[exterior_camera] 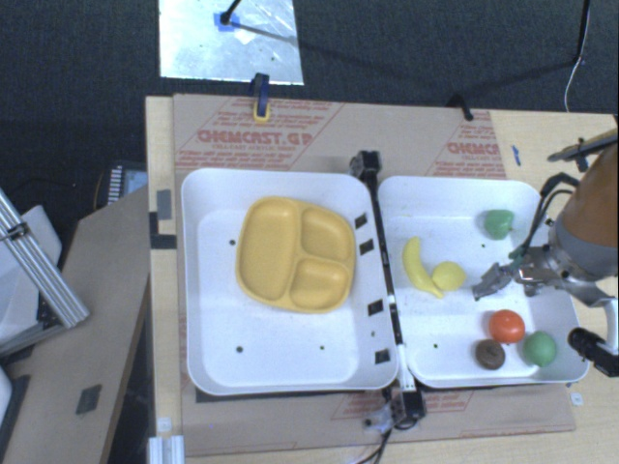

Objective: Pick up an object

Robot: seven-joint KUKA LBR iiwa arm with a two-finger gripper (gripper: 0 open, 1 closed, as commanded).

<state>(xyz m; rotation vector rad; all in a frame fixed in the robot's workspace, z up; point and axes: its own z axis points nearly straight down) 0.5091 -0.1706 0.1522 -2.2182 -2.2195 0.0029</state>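
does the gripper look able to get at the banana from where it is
Probably yes. The gripper hangs over the right bin, just right of the lemon, which touches the banana. The banana's upper end lies bare, so coming down there looks free; the lemon crowds its lower end.

Left bin (208,356) holds a yellow divided tray (293,253); right bin (445,211) holds a banana (418,265), lemon (449,275), tomato (506,326) and the end effector (486,283) just beside the lemon.
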